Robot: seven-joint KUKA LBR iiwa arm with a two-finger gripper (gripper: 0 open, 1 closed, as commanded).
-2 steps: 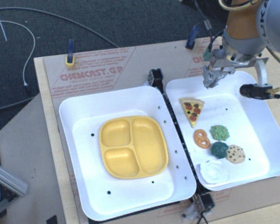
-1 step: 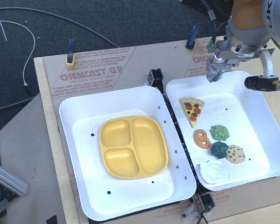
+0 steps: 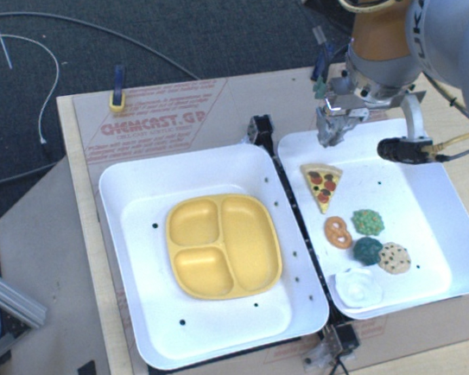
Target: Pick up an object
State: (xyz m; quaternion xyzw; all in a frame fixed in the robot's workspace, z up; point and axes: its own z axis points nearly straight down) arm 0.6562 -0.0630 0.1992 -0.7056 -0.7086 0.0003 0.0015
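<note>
Right now my claw (image 3: 332, 133) hangs over the right bin's (image 3: 449, 220) far edge; I cannot tell how it stands. Just below it lies the pizza slice (image 3: 322, 184), untouched.

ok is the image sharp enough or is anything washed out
Camera view: mostly sharp and evenly lit; the pizza slice and yellow tray read crisply. The white item nearly vanishes against the right bin. The gripper looks slightly soft.
</note>
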